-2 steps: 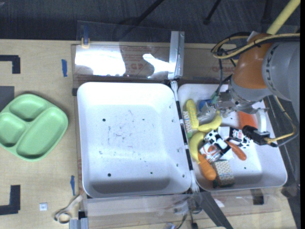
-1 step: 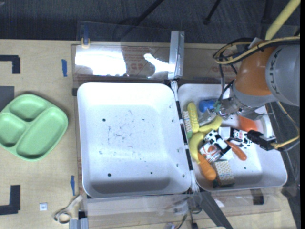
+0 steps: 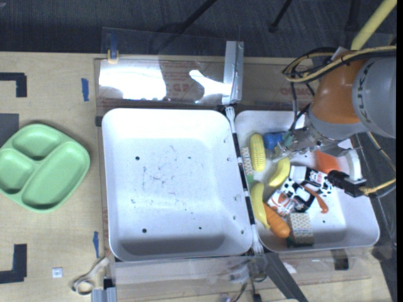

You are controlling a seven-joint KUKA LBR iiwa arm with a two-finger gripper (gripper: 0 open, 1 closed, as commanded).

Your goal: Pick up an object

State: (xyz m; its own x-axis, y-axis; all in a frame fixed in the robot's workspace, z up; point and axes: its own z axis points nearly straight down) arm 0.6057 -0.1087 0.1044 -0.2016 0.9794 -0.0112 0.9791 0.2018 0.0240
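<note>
The right bin holds a pile of toy food. A yellow corn cob lies along its left wall, with a blue item beside it. A small banana lies in the middle, above a longer yellow banana and an orange carrot. A speckled block sits at the front. My gripper, black and white, hangs low over the middle of this pile, just right of the bananas and above the carrot. An orange piece shows behind it. Whatever lies under the gripper is hidden.
The left bin is a wide white tray sharing a wall with the right one. A green divided plate rests on the bench at far left. The arm's grey body and orange band overhang the right bin's back corner, with cables around them.
</note>
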